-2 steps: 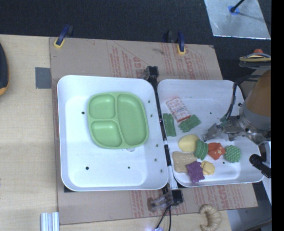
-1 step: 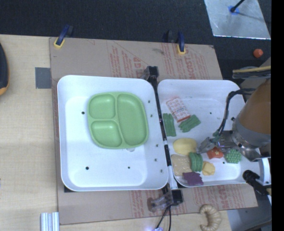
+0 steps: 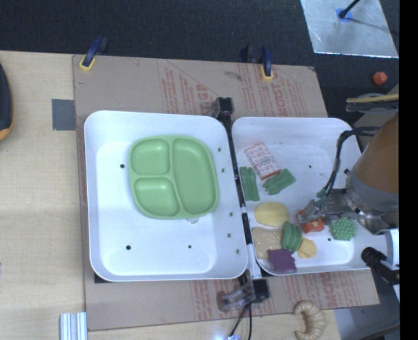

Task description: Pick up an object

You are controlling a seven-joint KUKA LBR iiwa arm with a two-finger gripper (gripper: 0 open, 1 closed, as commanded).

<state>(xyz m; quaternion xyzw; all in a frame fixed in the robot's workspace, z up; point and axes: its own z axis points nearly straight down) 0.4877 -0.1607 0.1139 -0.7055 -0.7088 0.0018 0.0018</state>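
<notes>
Two bins, jaw state unclear

My gripper (image 3: 315, 212) sits low in the right bin (image 3: 301, 129), over a small red piece (image 3: 312, 226); whether my jaws are open or closed I cannot tell, and my arm (image 3: 379, 168) is cut off at the edge. A green studded toy (image 3: 343, 228) lies just beside. The left bin (image 3: 110, 190) holds a green divided plate (image 3: 173, 176).

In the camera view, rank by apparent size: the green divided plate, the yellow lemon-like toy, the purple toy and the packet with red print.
1. Green plate, by far the largest.
2. Packet.
3. Yellow toy, close to the packet, so that pair is unsure.
4. Purple toy, smallest.
</notes>
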